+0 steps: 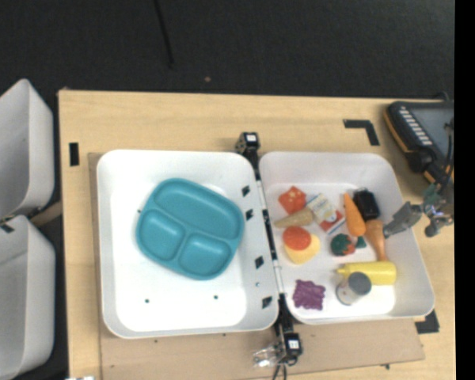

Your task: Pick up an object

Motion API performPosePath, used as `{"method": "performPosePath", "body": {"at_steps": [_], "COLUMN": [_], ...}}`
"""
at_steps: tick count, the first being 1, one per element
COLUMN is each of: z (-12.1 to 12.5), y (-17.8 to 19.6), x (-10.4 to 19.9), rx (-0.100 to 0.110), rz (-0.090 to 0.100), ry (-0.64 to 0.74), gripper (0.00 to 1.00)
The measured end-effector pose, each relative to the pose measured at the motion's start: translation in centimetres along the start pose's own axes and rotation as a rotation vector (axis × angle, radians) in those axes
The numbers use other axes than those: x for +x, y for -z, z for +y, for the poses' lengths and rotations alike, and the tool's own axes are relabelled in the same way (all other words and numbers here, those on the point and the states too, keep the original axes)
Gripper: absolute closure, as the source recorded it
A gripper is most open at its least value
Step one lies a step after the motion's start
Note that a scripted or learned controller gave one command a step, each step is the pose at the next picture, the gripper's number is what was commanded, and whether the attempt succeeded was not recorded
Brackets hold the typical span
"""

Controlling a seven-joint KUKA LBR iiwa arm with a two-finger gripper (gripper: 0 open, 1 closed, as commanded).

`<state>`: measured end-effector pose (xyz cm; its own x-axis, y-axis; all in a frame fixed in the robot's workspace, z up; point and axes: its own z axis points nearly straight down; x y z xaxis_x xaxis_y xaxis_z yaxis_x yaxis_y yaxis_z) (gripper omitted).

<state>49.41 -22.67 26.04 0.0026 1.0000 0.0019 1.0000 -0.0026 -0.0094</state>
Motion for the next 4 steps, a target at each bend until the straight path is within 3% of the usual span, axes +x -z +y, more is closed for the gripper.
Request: {"method": "performPosePath", "body": {"at_steps": [1,3,4], "z": [0.2,-0.2,-0.2], "y": [0.5,-11.8,-16.2], "x": [0.1,0.6,0.5], "rx": [-0.010,-0.004,-0.007], "rz": [-0.003,-0.001,-0.002], "ry": [0.004,0.001,0.001], "gripper": [0.00,0.00,0.00]}}
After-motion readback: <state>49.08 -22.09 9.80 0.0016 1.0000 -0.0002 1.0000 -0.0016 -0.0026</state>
